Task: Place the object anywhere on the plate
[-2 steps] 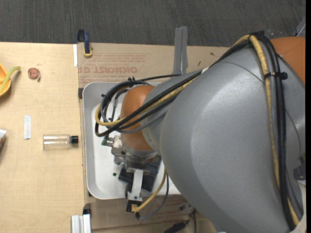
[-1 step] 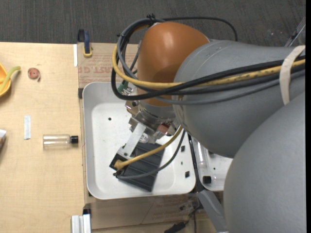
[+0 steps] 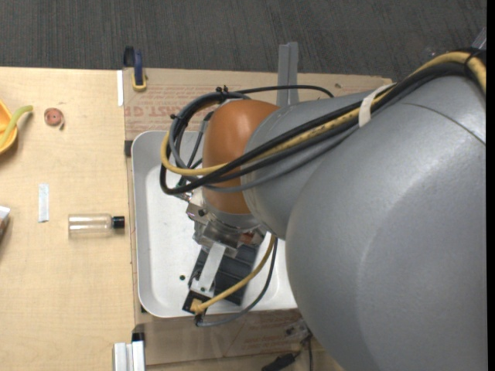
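arm (image 3: 402,230): closest to my camera; its grey bulk covers the right side of the worktop (image 3: 77,300) and much of the white bin (image 3: 155,284).
orange band (image 3: 232,153): above the wrist, over the middle of the white bin.
gripper (image 3: 219,236): low over the bin floor, toward the bin's near edge and turned away from my camera. I cannot tell whether it is spread or pressed together, and I cannot say it holds anything.
white bin: the left wall and near-left corner are bare, and the rest lies under the arm.
object: I cannot tell where it is. If it is in the bin, the wrist hides it from me.
clear bottle (image 3: 93,222): on its side on the worktop, black cap toward the bin, near the bin's left wall but apart from it.
white strip (image 3: 43,203): left of the bottle, toward the worktop's left edge.
pink disc (image 3: 52,117): farther back, near the left edge.
yellow rim (image 3: 6,130): cut off at the left edge, just beside the disc. It may be a dish, but too little is in frame to say.
plate: I cannot pick one out with certainty.
blue clamp (image 3: 133,60): on the worktop's far edge, by the bin's far-left corner.
progress: I judge the pick unconfirmed, with the carry and the placing both left.
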`<action>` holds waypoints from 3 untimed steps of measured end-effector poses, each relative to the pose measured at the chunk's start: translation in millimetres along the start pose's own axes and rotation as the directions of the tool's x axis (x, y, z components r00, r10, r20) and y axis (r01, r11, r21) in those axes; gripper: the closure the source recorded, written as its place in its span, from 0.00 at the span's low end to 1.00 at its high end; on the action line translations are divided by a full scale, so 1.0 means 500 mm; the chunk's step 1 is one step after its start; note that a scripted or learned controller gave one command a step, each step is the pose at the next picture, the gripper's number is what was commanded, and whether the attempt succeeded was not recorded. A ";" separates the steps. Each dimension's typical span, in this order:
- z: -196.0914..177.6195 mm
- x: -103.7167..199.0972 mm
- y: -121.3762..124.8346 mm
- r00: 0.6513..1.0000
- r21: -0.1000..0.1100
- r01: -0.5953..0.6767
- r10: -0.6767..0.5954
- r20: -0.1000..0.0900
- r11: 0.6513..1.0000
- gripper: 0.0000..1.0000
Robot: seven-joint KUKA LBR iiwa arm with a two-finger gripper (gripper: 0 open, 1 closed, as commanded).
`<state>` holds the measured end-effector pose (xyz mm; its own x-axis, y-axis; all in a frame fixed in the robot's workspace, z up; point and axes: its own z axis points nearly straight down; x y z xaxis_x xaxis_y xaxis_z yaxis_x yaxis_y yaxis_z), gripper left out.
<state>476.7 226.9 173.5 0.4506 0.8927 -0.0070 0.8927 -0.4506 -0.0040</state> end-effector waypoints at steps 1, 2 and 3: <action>0.000 0.000 0.000 1.000 0.000 0.000 0.000 0.000 1.000 0.00; -0.015 -0.004 0.002 1.000 0.002 -0.002 0.002 0.006 1.000 1.00; -0.015 -0.004 0.002 1.000 0.002 -0.002 0.002 0.006 1.000 0.00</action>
